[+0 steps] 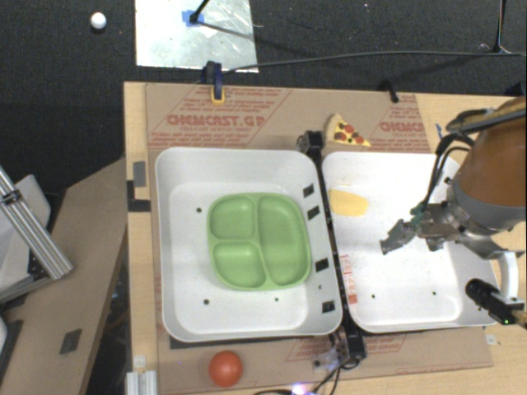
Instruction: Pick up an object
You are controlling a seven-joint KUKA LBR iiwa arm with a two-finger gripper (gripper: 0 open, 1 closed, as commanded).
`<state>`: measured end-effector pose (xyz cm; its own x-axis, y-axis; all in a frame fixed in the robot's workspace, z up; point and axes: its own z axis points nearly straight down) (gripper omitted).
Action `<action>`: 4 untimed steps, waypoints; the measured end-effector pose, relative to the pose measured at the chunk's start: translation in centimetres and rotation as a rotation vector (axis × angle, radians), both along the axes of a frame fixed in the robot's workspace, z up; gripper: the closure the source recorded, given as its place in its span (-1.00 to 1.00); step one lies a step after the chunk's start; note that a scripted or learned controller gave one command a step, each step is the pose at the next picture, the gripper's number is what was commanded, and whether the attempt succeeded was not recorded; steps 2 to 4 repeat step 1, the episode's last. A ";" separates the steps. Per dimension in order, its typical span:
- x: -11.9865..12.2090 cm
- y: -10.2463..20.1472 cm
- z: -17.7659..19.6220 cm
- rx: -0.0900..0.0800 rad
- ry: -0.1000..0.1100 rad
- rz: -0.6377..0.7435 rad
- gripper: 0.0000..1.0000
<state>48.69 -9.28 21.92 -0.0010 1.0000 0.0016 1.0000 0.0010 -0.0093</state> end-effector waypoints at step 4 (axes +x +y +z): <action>0.2 0.0 0.5 -0.002 -0.011 0.002 -1.00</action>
